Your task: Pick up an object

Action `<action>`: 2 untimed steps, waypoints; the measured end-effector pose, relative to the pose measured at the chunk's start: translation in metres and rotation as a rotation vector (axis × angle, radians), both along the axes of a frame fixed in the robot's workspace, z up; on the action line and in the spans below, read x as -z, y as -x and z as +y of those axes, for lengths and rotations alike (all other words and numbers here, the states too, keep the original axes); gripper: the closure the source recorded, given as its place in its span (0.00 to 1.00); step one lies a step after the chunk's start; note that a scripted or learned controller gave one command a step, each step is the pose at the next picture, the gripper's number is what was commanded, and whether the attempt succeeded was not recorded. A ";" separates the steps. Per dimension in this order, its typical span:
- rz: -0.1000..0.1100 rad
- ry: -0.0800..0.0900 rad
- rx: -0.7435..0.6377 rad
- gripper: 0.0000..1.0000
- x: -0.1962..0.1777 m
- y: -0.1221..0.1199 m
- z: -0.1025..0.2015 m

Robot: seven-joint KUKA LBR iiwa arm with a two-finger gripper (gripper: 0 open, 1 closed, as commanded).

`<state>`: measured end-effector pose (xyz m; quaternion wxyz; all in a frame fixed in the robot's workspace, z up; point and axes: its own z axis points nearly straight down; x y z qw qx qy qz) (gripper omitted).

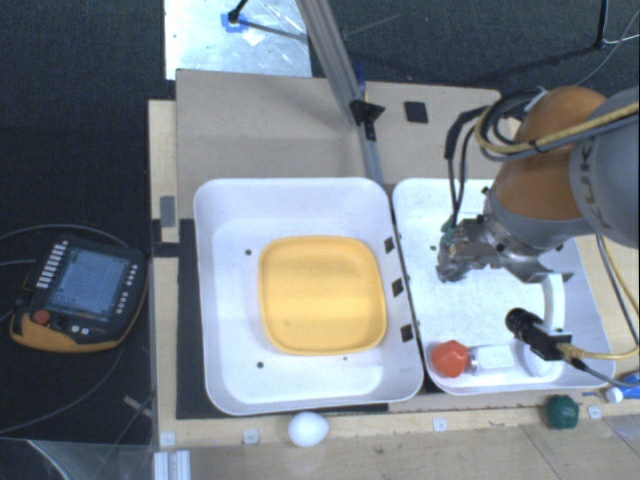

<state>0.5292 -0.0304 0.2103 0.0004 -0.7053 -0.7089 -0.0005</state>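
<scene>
From my station I see the bench [270, 128] carrying the two white bins side by side. The left bin [225, 268] holds a yellow square plate [322, 293], lying flat near the middle of its floor. The right bin [420, 208] has the arm [560, 168] over it, reaching in from the right, its orange band curving above the wrist. The gripper [455, 258] hangs low over the upper-left part of the right bin's floor, pointing down; I cannot tell from here how it is set, and I see nothing in it. Off the bench to the left, a teach pendant [78, 290] lies on the dark floor. In the right bin's near corner sits a red ball [450, 358], just beside a white, pale item [495, 358] that I can't identify; both are well apart from the gripper. A white egg-shaped object [308, 429] rests on the bench's front edge below the left bin, and a small green ball [562, 411] sits on the bench below the right bin.
</scene>
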 end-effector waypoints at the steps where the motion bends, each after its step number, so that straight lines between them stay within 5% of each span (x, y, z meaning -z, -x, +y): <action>1: -0.001 0.000 -0.001 1.00 -0.008 -0.004 0.062; 2: 0.000 0.000 -0.001 1.00 -0.004 -0.010 0.121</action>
